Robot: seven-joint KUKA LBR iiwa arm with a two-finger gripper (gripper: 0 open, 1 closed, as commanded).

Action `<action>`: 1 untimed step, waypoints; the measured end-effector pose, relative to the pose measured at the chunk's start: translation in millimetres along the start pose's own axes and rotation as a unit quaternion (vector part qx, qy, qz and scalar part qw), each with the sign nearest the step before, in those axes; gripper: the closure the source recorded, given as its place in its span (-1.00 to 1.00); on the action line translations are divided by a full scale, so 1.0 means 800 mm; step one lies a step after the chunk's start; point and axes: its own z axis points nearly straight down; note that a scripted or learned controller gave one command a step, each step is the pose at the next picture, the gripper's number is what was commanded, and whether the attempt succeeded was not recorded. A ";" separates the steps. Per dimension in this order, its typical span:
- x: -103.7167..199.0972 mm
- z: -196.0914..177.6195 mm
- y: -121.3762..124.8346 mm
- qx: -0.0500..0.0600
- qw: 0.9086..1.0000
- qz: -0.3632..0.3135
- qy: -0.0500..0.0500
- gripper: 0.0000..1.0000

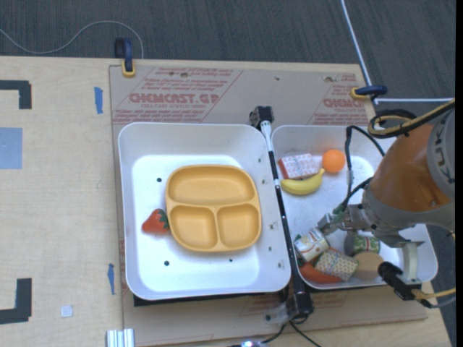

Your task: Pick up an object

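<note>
My gripper (346,223) hangs low over the front half of the right bin (340,132), under the arm's orange band. Right beside it lies a cluster of objects: a small white can with a green label (311,246), a patterned pouch (337,264), an orange-red carrot-like piece (312,272), a beige item (369,265) and a green item (362,246) partly hidden under the wrist. Farther back lie a yellow banana (304,184), an orange ball (333,160) and a red-and-white packet (298,165). I see nothing lifted off the bin floor.
The left bin (137,194) holds a yellow three-part plate (213,207) and a red strawberry (155,223) at the plate's left. The bins' shared rim (275,194) runs between them. Black cables loop around the arm at the right.
</note>
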 end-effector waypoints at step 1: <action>-0.005 -0.015 0.002 -0.004 1.000 0.002 -0.005 1.00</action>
